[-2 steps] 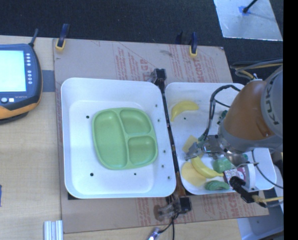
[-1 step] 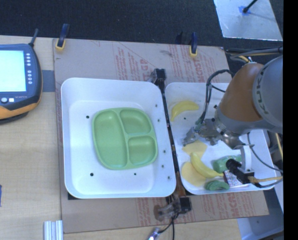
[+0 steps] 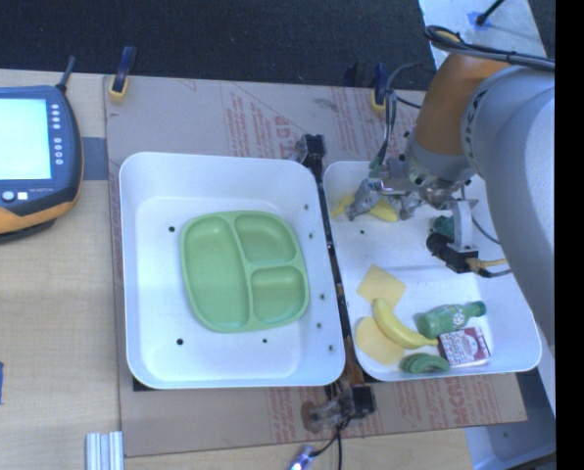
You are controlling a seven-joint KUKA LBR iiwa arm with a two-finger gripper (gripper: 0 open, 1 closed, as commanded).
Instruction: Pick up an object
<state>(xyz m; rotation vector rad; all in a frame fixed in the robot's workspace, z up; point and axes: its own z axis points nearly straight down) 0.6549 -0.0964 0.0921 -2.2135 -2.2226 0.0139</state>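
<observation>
While claw [image 3: 375, 204] hangs near right bin [image 3: 512, 355] far edge, banana [image 3: 398, 327] apart.

Fixed overhead cam, slanted, both bins [image 3: 135, 262]

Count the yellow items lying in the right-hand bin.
4: a pale square, a banana, a round slice under the banana, and a piece beneath the tool. The arm may hide more.

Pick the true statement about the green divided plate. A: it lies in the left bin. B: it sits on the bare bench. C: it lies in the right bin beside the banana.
A: the green divided plate lies flat inside the left bin, alone.
</observation>
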